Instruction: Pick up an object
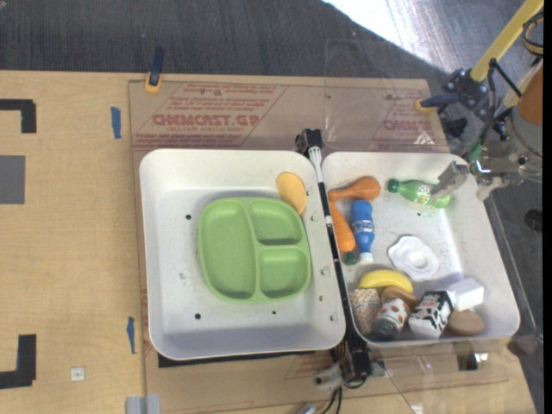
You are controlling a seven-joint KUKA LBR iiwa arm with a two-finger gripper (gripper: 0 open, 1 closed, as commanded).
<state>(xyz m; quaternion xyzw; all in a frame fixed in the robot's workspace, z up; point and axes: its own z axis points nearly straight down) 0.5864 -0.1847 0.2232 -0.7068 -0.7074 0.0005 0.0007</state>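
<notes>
Arm: I see it at the view's right edge, reaching toward the upper right corner of the right bin, with an orange patch showing at the frame edge above its wrist.
Claw: the claw hangs over the right bin's upper right corner, near the bin's rim; I cannot tell how it stands, and I see nothing gripped in it.
Nearest object: a green bottle lies on its side just left of the claw; whether they touch, I cannot tell.
Right bin, upper left: an orange drumstick-shaped toy, a carrot along the divider, and a blue bottle beside it.
Right bin, middle: a white round lid-like piece lies on the floor.
Right bin, lower end: a banana, a brown jar, a black-and-white carton, a white block and a brown rounded piece are crowded together.
Left bin: a green divided plate lies in the middle, and a yellow oblong toy sits near the upper right corner.
Tabletop: brown board, with blue tape marks.
</notes>
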